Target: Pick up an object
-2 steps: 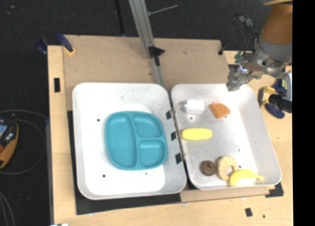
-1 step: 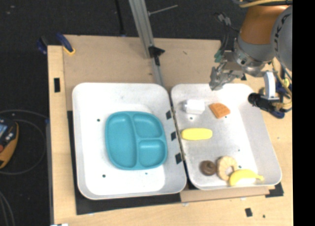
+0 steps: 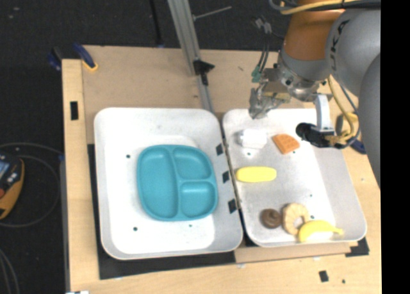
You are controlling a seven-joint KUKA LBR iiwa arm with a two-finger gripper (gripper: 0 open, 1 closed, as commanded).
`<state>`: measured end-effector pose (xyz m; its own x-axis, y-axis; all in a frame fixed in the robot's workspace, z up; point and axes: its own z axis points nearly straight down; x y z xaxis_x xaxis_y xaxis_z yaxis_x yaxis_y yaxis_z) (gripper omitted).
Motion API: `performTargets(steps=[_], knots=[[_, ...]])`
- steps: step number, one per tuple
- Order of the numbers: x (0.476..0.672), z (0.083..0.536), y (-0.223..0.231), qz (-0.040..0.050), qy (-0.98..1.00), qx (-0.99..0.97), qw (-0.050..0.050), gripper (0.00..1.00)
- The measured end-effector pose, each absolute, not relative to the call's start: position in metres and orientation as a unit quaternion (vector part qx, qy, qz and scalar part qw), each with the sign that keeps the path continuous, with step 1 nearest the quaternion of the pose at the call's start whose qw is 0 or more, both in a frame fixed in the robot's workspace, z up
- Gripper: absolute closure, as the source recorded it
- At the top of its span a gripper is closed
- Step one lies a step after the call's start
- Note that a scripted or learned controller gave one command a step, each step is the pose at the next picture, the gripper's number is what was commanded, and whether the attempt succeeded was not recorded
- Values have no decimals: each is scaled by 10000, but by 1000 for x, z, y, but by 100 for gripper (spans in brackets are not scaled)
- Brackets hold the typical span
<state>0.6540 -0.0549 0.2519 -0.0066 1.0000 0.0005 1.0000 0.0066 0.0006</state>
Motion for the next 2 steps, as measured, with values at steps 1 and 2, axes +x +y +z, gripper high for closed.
performTargets(steps=[1, 2], knots=[[671, 246, -8, 8, 7094, 7048, 6, 100], [674, 241, 34, 6, 7090, 7053, 9, 100]])
